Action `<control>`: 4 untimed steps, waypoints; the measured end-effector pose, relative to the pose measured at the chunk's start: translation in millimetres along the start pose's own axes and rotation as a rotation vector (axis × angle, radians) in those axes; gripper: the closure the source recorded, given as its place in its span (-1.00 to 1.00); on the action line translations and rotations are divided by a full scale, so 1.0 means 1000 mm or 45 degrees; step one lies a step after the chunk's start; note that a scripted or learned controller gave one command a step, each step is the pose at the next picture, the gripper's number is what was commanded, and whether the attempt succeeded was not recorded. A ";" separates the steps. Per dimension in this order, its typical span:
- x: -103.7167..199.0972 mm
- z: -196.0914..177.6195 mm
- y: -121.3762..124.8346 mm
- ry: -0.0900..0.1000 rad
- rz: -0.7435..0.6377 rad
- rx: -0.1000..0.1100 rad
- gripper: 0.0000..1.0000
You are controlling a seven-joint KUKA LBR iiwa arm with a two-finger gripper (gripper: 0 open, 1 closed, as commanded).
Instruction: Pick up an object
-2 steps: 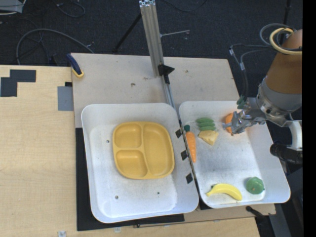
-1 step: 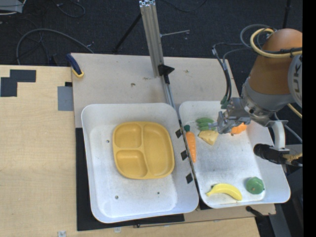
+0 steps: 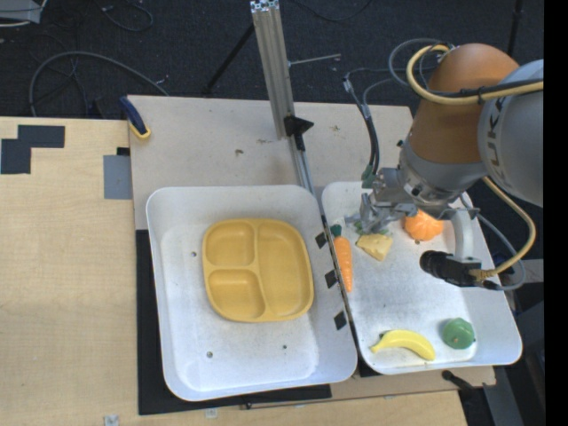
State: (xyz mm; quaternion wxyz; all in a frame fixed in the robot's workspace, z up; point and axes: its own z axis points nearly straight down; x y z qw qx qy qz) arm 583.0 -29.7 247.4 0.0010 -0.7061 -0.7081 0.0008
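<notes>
While the hand [image 3: 380, 216] hangs low, a cheese wedge [image 3: 374, 245] lies just beneath.

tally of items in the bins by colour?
Yellow: 3 - tray, banana, wedge
Orange: 2 - carrot, orange fruit
Green: 1 - green fruit
Total: 6
</notes>
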 end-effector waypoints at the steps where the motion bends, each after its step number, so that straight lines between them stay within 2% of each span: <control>1: 0.042 0.012 0.000 0.000 0.000 0.004 1.00; 2: 0.090 0.025 0.000 -0.001 0.002 0.004 1.00; 3: 0.140 0.031 0.013 -0.001 0.000 0.000 1.00; 4: 0.140 0.031 0.012 -0.001 0.001 0.002 -1.00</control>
